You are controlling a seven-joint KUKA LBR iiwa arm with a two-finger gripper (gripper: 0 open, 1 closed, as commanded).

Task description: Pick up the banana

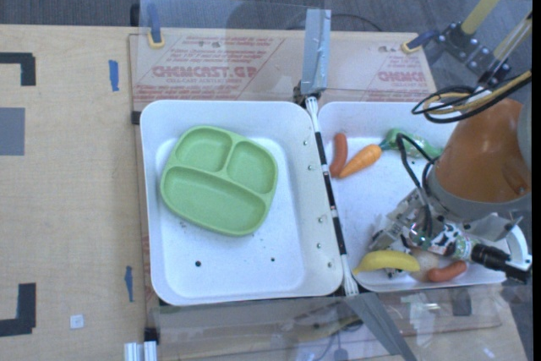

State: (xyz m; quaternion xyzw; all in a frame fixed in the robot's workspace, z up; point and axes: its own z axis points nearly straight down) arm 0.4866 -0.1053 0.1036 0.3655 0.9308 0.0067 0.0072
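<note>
The banana (387,261) lies sideways just below the gripper (412,234), and I cannot tell its grip.

Beneath my grey arm's orange band (490,152), a yellow banana (387,261) lies in the white right bin (372,118) with an orange carrot (362,160) and reddish sausages (339,153). The left bin (228,270), white and speckled, carries a pale green divided plate (220,179).

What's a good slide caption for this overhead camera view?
Gripper low over the banana in the right bin, near a carrot; green divided plate in the left bin.
</note>
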